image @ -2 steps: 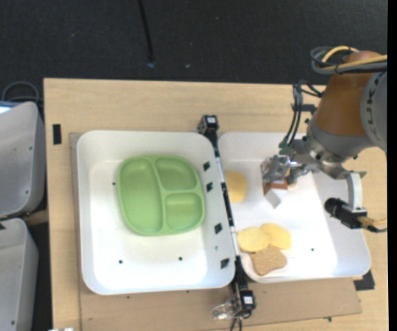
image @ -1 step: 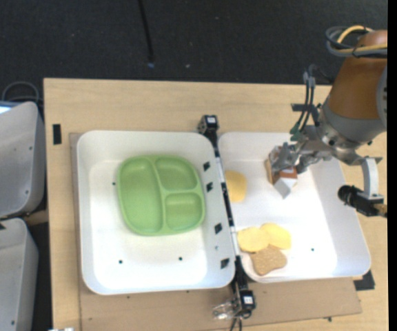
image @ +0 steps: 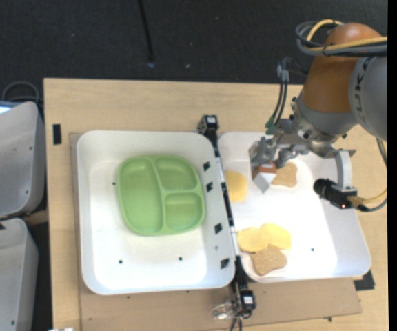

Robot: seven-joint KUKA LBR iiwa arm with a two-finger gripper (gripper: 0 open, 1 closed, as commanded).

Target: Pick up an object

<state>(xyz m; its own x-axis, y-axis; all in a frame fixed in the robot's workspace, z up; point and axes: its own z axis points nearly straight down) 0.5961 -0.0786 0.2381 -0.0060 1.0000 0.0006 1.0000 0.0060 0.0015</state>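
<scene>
The bench (image: pixel 136 105) carries two white bins side by side. The left bin (image: pixel 102 254) holds one green tray (image: pixel 160 195) with three compartments, lying flat near the bin's centre.

The right bin (image: pixel 336 243) holds five food pieces in total:
- One pale yellow round (image: pixel 236 185) against the left wall, just beside the divider between the bins.
- Two yellow rounds (image: pixel 264 237) overlapping each other near the front left corner.
- One tan piece (image: pixel 268 260) at the front edge, touching the two rounds.
- One tan heart-shaped piece (image: pixel 285 176) in the rear half of the bin.

The arm (image: pixel 336 74) reaches in from the right. The gripper (image: pixel 262 171) is over the rear of the right bin, just left of the heart-shaped piece. Whether the jaws are spread or pressed together cannot be told, nor whether they touch that piece.
</scene>
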